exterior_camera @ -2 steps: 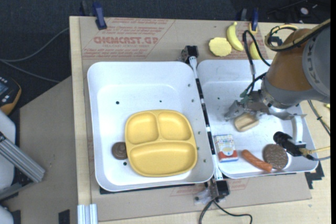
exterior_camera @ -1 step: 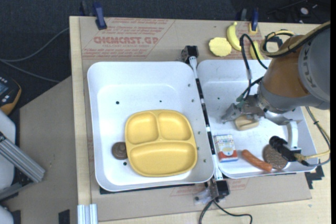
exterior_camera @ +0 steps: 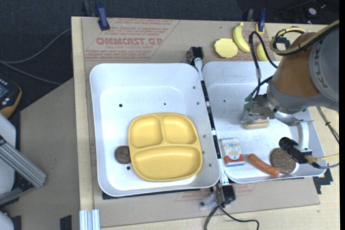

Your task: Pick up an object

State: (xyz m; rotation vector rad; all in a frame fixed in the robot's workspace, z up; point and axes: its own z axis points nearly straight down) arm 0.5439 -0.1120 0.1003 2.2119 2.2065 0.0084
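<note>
My gripper (exterior_camera: 254, 116) reaches down into the right bin (exterior_camera: 232, 81) from the right. It sits right over a small tan block (exterior_camera: 257, 124) lying on the bin floor. The tips press close around that block's top, but the arm's wrist hides how they stand. Nearer the front of the same bin lie a small white carton with red print (exterior_camera: 232, 150), an orange hot dog (exterior_camera: 263, 165) and a brown round cookie (exterior_camera: 282, 161).
The left bin (exterior_camera: 108, 89) bears a yellow divided plate (exterior_camera: 163, 146) with a small brown disc (exterior_camera: 123, 154) at its left side. On the bench behind the bins lie a banana (exterior_camera: 241, 37) and a yellow piece (exterior_camera: 226, 48). Black cables trail near the wrist.
</note>
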